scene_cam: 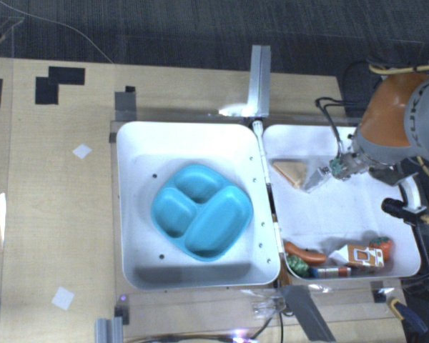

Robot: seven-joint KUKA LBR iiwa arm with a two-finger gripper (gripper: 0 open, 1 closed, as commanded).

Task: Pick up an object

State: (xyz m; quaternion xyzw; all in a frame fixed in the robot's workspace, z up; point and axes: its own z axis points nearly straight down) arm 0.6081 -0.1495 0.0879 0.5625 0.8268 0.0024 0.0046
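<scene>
Arm reaching into the right bin, gripper (316,179) low beside a tan wedge.

The gripper sits just right of the tan wedge (289,171), a flat triangular piece lying near the right bin (357,213)'s upper left corner, close to the divider; whether its jaws are apart or together cannot be told from this slanted view. The likely failure is a miss: the wedge looks thin and lies flat, so the tips may slide over it or push it against the wall. Other toy foods (336,256) cluster along the bin's near edge, well apart from the gripper.
</scene>
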